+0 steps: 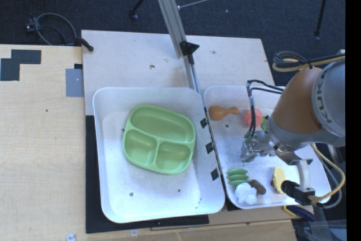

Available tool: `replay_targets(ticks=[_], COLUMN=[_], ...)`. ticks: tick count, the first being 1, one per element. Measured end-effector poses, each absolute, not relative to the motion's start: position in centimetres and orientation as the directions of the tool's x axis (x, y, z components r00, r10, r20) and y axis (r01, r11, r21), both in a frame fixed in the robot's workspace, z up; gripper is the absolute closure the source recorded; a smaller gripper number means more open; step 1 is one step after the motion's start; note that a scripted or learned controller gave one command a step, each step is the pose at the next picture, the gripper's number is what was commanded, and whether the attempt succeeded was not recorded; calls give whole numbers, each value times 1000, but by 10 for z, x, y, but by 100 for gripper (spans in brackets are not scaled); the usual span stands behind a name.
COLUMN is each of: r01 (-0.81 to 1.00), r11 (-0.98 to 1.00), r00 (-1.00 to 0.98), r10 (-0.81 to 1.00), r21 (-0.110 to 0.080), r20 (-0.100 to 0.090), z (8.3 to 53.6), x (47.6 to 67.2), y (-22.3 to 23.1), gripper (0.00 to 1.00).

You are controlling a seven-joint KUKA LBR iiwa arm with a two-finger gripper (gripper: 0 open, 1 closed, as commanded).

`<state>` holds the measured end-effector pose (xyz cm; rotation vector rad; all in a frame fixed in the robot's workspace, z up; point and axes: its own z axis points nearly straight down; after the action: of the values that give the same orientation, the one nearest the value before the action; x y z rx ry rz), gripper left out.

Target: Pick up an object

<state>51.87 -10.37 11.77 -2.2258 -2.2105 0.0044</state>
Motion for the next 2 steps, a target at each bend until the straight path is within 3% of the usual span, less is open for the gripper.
replay_targets(ticks=[2], r01=[1000], r11=[1], r00=[-1], r10=[1000], r21=[4], r20=[-1], z=[224], x=[520], y=[-116], gripper=[100])
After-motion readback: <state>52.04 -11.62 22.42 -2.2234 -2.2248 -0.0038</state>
